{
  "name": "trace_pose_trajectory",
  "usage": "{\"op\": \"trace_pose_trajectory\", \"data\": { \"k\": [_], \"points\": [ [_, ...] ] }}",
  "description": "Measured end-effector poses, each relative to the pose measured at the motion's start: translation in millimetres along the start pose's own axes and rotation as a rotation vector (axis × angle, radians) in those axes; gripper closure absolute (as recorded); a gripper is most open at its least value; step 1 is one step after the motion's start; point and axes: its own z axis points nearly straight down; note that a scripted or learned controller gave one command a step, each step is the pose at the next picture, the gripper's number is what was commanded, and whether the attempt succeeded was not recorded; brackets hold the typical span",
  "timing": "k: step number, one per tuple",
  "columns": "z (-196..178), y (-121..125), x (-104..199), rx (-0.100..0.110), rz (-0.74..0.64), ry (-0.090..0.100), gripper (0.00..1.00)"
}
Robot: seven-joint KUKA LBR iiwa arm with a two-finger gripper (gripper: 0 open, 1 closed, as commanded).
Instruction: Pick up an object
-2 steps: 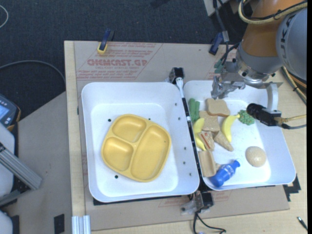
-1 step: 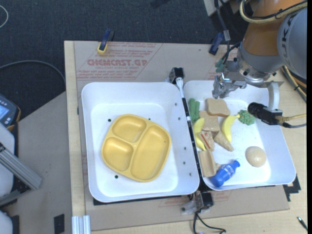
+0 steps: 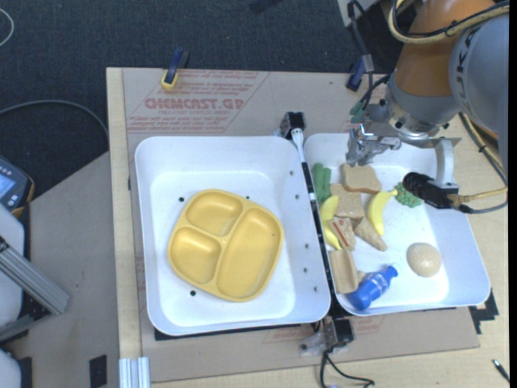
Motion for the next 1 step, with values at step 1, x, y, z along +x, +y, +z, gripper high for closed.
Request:
{"op": "trace_pose_trajectory", "data": {
  "k": [1],
  "points": [
    [-15.8, -11.8, -0.9, -0.001, 0.002, 0.001, 1.0]
  ]
}}
